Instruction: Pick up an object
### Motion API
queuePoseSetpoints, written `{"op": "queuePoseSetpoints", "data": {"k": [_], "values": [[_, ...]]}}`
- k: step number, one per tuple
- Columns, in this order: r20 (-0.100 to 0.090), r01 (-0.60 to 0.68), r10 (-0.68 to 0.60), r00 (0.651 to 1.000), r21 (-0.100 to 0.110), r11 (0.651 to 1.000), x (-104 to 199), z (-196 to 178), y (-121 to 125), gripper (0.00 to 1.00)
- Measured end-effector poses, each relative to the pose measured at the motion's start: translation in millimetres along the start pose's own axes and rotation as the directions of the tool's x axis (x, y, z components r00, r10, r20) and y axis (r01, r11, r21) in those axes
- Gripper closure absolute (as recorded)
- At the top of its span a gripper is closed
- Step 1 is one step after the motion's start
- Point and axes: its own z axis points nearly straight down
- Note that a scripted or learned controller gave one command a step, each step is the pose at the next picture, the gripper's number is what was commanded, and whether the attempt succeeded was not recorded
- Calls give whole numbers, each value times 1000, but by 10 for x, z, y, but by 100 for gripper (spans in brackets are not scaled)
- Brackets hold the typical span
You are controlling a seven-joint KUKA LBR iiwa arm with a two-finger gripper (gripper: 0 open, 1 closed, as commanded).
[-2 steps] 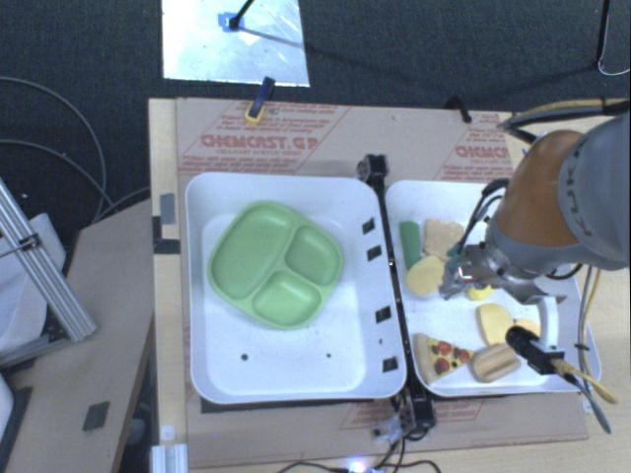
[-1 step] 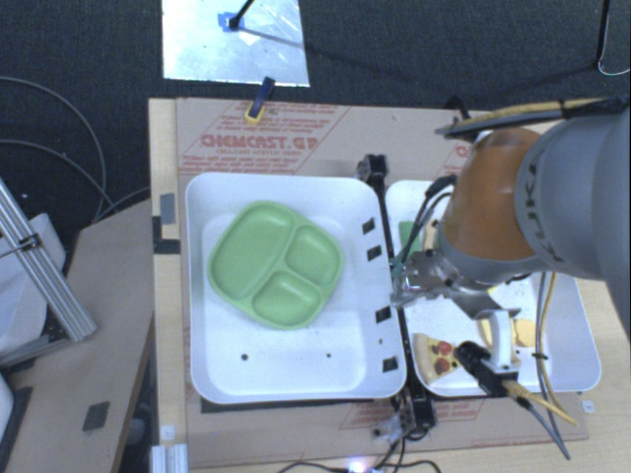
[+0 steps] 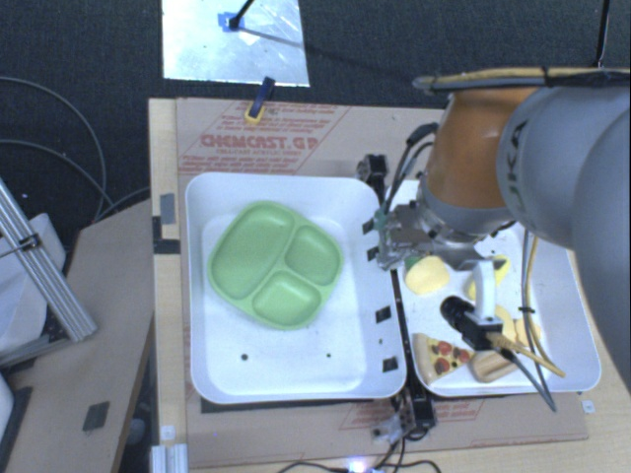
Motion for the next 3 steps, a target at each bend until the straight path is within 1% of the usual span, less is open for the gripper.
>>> {"op": "queuePoseSetpoints", "data": {"k": [1,2,3], "values": [[2,-12,12,1000,-5,1000,-614,-1058,-442,100],[4,-8,8,1000,-8,1000,-977,-2030,-113,100],[4,-7,7,1000,-8,1000,-1236,-3114,210,100]]}}
